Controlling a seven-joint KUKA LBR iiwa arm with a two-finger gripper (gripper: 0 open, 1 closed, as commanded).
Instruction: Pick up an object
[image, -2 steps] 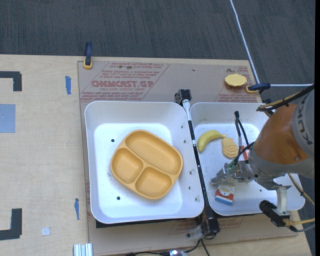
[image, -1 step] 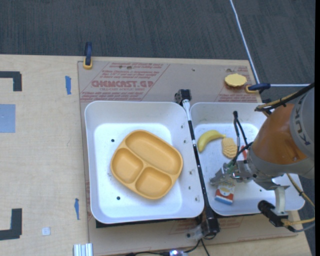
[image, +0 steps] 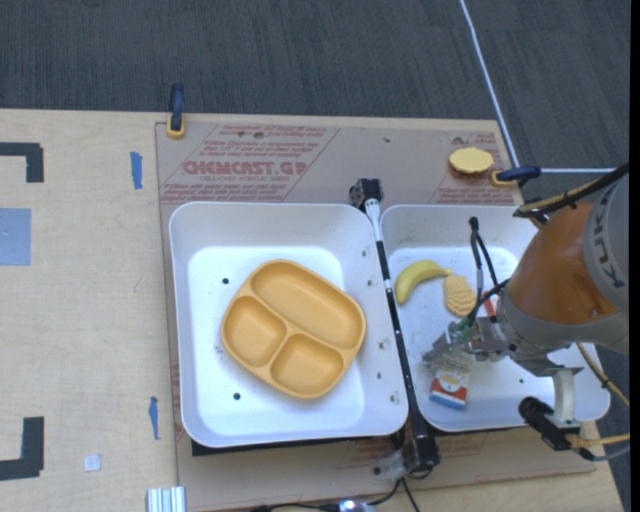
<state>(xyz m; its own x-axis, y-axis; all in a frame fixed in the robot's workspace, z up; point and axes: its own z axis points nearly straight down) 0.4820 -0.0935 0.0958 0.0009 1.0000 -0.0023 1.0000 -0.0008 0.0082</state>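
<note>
In the right bin (image: 560, 398), my gripper (image: 455, 350) hangs low over the near left part, at the end of the grey and orange arm (image: 560, 280). Just below it lies a small white carton (image: 450, 387) with red and blue print, touching or nearly touching the gripper's tip. A yellow banana (image: 418, 276) lies at the bin's far left. Beside it, a tan waffle-like cookie (image: 459, 295) sits just above the gripper.
The left bin (image: 190, 300) holds a yellow three-compartment plate (image: 292, 328). A round yellow piece (image: 471, 160) lies on the board behind the right bin, next to a blue clamp (image: 515, 175). A black divider bar (image: 385, 290) runs between the bins.
</note>
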